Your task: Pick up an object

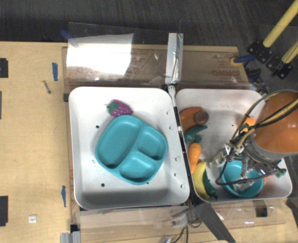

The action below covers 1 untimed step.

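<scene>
My gripper (pixel 238 177) is low in the right bin (pixel 224 105), near its front right corner, directly over a teal bowl-like object (pixel 245 182). The orange band of the arm (pixel 283 123) hangs above it. To its left lie a yellow banana (pixel 199 178), an orange carrot (pixel 194 152) and a round orange piece with a brown end (pixel 193 116). In the left bin (pixel 88 105) sits a teal divided plate (pixel 132 148), and a purple bunch of grapes (pixel 119 108) rests behind it.
A metal divider (pixel 174 59) stands between the bins at the back, with clear plastic sheeting (pixel 100 59) behind the left bin. Yellow-and-black stands (pixel 280 34) are at the top right. A wooden bench top (pixel 22 135) lies to the left.
</scene>
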Available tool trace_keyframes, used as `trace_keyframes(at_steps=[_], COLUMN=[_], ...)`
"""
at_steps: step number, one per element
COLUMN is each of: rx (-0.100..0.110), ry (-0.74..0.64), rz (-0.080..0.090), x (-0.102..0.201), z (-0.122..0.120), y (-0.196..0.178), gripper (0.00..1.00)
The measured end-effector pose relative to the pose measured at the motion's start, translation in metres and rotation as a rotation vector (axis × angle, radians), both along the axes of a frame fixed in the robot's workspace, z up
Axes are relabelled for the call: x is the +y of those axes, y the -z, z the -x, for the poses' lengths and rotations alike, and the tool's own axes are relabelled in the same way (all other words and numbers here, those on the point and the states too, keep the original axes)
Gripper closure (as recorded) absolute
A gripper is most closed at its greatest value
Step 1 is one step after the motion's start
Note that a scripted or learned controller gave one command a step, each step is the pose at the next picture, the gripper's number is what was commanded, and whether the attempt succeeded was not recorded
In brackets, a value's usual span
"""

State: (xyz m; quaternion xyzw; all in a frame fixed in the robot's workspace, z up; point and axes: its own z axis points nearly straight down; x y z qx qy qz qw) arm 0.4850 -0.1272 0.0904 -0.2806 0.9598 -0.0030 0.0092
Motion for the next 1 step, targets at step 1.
trace_keyframes(at_steps=[1], rx=[0.006], ry=[0.223], rz=[-0.006], x=[0.0350], z=[-0.1049], y=[0.0002], gripper=[0.00])
